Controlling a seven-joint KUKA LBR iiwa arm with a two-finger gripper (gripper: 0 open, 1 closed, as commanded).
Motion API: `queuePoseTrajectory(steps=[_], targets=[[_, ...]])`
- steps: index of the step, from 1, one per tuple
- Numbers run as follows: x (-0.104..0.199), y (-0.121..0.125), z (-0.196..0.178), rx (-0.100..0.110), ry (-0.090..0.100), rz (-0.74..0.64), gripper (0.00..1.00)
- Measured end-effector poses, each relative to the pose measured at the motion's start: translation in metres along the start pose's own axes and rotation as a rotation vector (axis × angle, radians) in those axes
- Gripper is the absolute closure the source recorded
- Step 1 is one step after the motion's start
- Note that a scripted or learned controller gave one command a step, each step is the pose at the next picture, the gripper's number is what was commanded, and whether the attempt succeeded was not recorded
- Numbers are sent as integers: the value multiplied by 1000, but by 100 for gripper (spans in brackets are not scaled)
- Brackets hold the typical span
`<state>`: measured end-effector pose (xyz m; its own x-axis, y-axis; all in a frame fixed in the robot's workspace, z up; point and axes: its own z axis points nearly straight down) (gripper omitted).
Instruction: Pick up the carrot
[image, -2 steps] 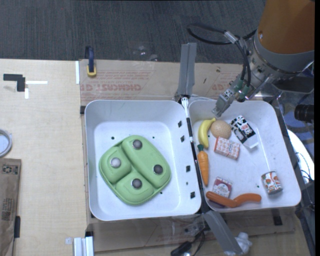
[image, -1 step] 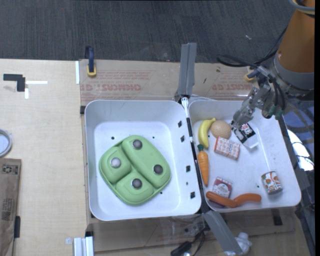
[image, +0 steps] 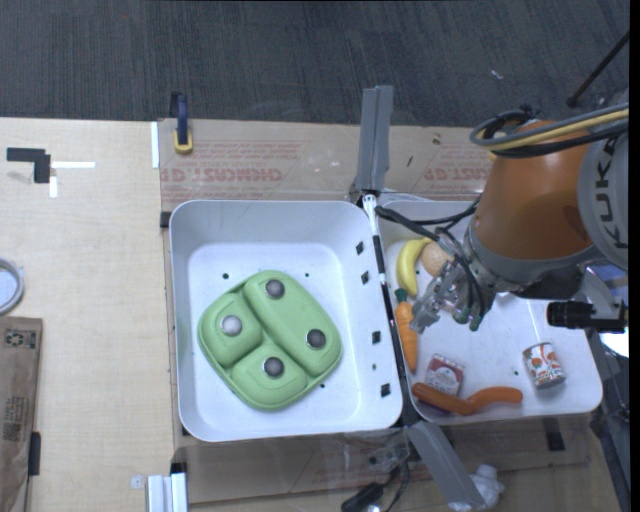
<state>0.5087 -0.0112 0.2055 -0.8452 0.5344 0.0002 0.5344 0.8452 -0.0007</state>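
Note:
The carrot (image: 407, 337) is orange with a green top and lies along the left wall of the right bin (image: 580, 395), its top pointing to the back. My gripper (image: 450, 308) hangs just right of the carrot's upper end, under the orange wrist band. It is open, with nothing between its fingers.
A banana (image: 408, 262) and a pale round item (image: 433, 258) lie behind the gripper. A small red-and-white box (image: 443, 374), a long orange-red sausage-like item (image: 468, 401) and a small can (image: 543, 364) lie at the front. The left bin (image: 190, 300) holds a green moulded tray (image: 268, 339).

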Motion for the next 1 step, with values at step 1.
queuePoseTrajectory(steps=[1], targets=[[-6, 5, -10, -1, -1, 76, 100]])
